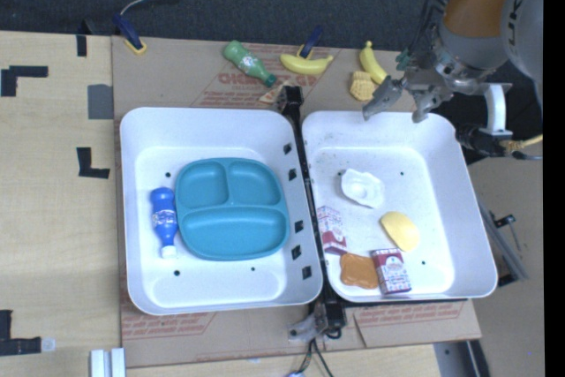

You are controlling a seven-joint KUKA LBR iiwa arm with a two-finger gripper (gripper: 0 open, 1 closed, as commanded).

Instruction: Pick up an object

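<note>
Two-finger grey gripper (pixel 399 99) hangs over back rim of right shallow white bin (pixel 468 190), fingers spread, nothing between them. White crumpled object (pixel 361 187) lies on bin floor near and below it; yellow oval soap-like piece (pixel 401 230) and red carton (pixel 390 270) further forward

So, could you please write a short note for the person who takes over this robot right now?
Gripper: open, holding nothing, above the back rim of the right bin.
Right bin holds a white cup, a yellow piece, a red box, an orange-brown piece and a red-and-white packet.
Left bin holds a blue tray and a blue bottle.
Done: nothing picked yet.
Left: descend, grasp one object, lift.
</note>
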